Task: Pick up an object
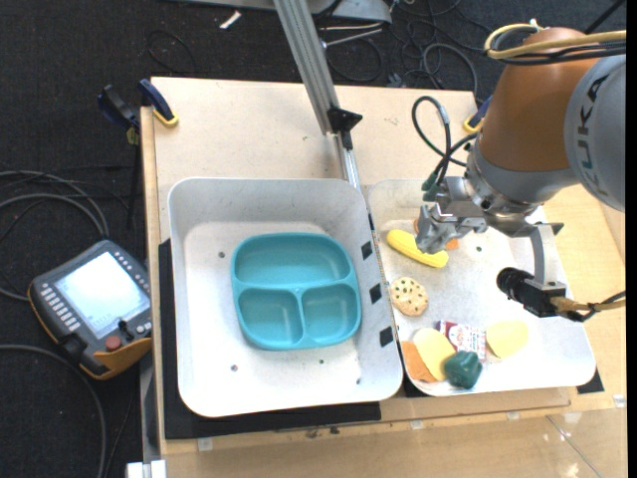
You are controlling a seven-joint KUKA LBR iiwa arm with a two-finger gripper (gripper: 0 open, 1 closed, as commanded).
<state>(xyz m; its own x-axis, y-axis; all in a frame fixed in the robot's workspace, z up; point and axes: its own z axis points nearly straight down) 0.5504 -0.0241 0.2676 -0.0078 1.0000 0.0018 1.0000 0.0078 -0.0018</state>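
The claw [434, 235] is positioned low in the right bin [557, 366], directly over the right end of a yellow banana-shaped object [416, 249]. The fingers appear as a dark grey cluster seen from above. Their opening cannot be determined from this view, and no object can be confirmed between them.

The banana-shaped object lies flat on the bin floor, near the bin's upper left corner, with its left end clear and its right end under the claw. A small orange patch just beside the claw may belong to another item; it is too small to identify.

The position suggests the arm [542, 118] is at the descent or closing stage of a grasp on this object. The claw meets the object near one end, not at its centre, so a lift from here could tilt or drop it.

Other items lie in the same bin, well apart from the claw:
- a round speckled cookie [408, 295] near the left wall;
- a cluster at the front edge: a pale yellow piece [434, 348], an orange piece [417, 361] partly under it, a dark green object [463, 368], a small red-and-white item [468, 338] and a yellow slice [507, 339].

The left bin [199, 217] holds a teal divided tray [296, 289], flat and central.

The arm body hides the bin's upper right area. A black fitting [523, 287] stands right of the claw.
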